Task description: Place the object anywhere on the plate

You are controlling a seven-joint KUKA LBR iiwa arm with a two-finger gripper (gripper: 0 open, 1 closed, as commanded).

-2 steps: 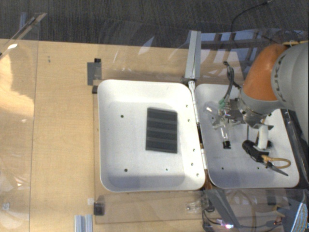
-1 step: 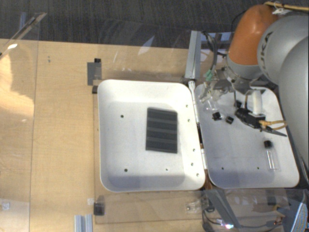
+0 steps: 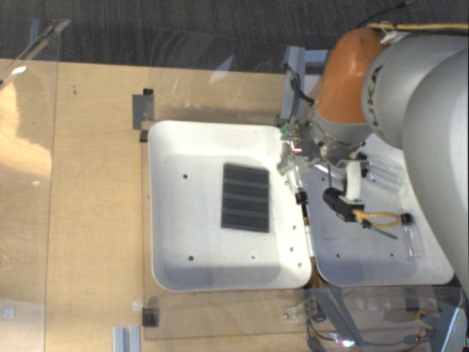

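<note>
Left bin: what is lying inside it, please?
A dark ribbed rectangular plate lies flat near the middle of the left bin. The arm covers the bin's upper right corner, so anything there is hidden.

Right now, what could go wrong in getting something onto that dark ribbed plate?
The gripper hangs over the seam between the left bin and right bin; lowering there might hit a rim. I cannot tell whether it carries anything, so it may reach the plate with nothing to place.
</note>
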